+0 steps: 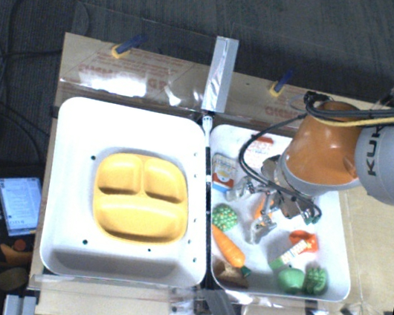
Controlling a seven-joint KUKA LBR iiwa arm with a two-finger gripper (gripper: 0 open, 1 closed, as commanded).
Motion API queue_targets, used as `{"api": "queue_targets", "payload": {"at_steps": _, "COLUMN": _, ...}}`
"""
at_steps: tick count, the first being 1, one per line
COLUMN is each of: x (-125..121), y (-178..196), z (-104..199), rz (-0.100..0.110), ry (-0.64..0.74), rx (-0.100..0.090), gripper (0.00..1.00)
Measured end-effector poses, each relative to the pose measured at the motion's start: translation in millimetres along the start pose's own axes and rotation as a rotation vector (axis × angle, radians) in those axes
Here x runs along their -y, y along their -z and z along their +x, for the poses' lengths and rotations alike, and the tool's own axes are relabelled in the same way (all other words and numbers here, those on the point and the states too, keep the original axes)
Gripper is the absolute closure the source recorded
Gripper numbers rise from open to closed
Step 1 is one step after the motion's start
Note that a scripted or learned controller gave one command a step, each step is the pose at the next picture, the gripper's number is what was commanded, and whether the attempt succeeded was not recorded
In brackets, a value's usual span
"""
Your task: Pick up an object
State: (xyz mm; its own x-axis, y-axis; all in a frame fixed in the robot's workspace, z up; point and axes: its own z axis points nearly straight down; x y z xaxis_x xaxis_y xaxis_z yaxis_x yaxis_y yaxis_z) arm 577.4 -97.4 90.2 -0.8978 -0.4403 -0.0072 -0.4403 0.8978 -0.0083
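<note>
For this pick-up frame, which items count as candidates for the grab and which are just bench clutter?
Job items:
gripper, over the right bin
carrot
green studded ball
green toys at the front corner
red-and-white packet

Just lying about:
yellow divided tray in the left bin
handheld pendants off the bench
blue clips on the back edge

A dark grey carpet (209, 4) covered the floor around a pale wooden bench (381, 223). Black cables (35, 4) looped across the carpet on the left, near a handheld pendant with a lit screen (12, 200). Clear plastic sheeting (143, 76) lay clipped along the bench's far edge.
</note>
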Motion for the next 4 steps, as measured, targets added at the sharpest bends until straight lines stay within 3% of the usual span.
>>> {"api": "queue_targets", "payload": {"at_steps": 1, "x": 25, "y": -1, "z": -14, "rz": -0.004, "ry": 0.203, "rx": 0.004, "gripper": 0.0}}
{"api": "queue_targets", "payload": {"at_steps": 2, "x": -10, "y": 2, "z": 80, "rz": 0.002, "ry": 0.457, "rx": 0.007, "gripper": 0.0}}
{"api": "queue_targets", "payload": {"at_steps": 3, "x": 12, "y": 0, "z": 0, "rz": 0.0, "ry": 0.487, "rx": 0.005, "gripper": 0.0}}
{"api": "queue_targets", "payload": {"at_steps": 4, "x": 11, "y": 11, "z": -2, "rz": 0.0, "ry": 0.484, "rx": 0.011, "gripper": 1.0}}
